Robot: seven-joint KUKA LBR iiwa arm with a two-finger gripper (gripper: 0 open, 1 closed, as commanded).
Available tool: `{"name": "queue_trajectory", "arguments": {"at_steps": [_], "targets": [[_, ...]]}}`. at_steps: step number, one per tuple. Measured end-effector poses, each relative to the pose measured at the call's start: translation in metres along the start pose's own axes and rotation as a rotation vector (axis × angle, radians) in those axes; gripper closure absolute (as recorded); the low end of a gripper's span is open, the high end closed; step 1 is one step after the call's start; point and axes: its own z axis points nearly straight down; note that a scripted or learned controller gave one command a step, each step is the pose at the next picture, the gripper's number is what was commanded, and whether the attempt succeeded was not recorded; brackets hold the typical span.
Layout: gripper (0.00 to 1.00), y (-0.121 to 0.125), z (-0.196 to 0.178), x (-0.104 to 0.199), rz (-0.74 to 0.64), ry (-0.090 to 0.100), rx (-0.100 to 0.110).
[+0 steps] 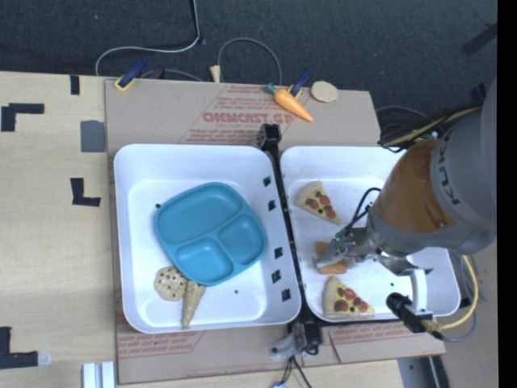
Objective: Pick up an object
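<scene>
The pincer is down in the right bin, its tips at a small orange-brown piece that lies between two pizza slices; whether it is wide, narrow or gripping I cannot tell. The piece looks like light, stiff toy food, likely smooth and apt to slip. I would take it across its narrow middle, squarely, clear of the lower slice.
</scene>
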Motion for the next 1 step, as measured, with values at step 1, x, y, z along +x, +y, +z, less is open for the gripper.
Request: {"name": "queue_trajectory", "arguments": {"at_steps": [1], "targets": [[1.0, 0.034, -0.1081, 0.074, -0.012, 0.008, 0.0]]}}
